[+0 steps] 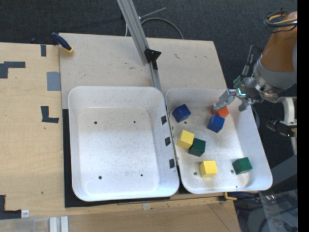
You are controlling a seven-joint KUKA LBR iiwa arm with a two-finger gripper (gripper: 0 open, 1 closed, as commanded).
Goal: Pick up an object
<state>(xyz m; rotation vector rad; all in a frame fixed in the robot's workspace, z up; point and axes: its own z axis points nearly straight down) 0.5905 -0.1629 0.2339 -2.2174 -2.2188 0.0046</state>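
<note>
I saw the gripper (223,103) low in the right bin (251,144), touching an orange block (222,112); finger spread unclear.

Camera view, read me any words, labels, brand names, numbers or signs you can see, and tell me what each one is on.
None: there is no readable text.
The blocks in the right bin have plain faces, including the orange block by the pincer.
The left bin bears only small dark dots.
The dark tape pieces on the wooden bench are shapes, not letters.
</note>
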